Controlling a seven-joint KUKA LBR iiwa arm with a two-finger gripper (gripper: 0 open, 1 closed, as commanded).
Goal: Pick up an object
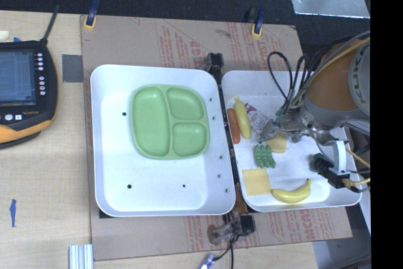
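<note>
The right bin (pixel 327 198) holds the small objects. An orange sausage (pixel 233 125) and a yellow corn-like piece (pixel 242 118) lie along its left wall. A green ridged item (pixel 264 156) sits in the middle, with a pale yellow block (pixel 278 145) just right of it. A yellow cheese square (pixel 256 181) and a banana (pixel 291 193) lie near the front wall. My gripper (pixel 272 130) hangs low over the bin's middle, just above the pale yellow block and the green item. Nothing visibly sits in it.
The left bin (pixel 113 192) carries a green divided plate (pixel 169 121). A red-and-white wrapper (pixel 254 114) lies behind the gripper. Black cables (pixel 282 75) loop over the right bin's back wall. A teach pendant (pixel 22 88) rests on the bench at far left.
</note>
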